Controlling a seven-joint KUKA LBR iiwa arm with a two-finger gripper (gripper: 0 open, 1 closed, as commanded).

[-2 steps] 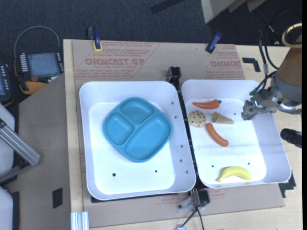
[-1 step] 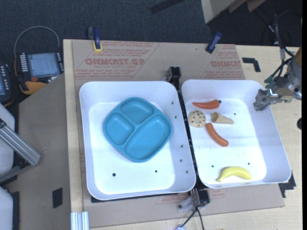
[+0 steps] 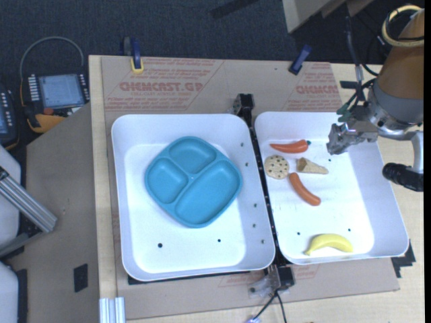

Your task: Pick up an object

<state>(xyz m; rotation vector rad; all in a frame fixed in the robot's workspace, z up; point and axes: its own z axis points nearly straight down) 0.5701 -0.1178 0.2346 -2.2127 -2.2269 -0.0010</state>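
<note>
Arm reaches in from 3 o'clock, gripper (image 3: 339,142) low over the right bin (image 3: 387,214) near its 1 o'clock corner; can't tell its opening, nothing seen held. Chili pepper (image 3: 289,146), cookie (image 3: 276,166), cone wedge (image 3: 312,166) and sausage (image 3: 304,189) cluster at 9 o'clock of it. Banana (image 3: 328,244) sits alone by the 6 o'clock rim, open floor around. Left bin (image 3: 128,200) holds blue divided plate (image 3: 192,180).

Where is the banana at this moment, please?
In the camera view the banana lies in the right bin, near its front edge, apart from the other food; the sausage is its nearest neighbour, farther back.
</note>
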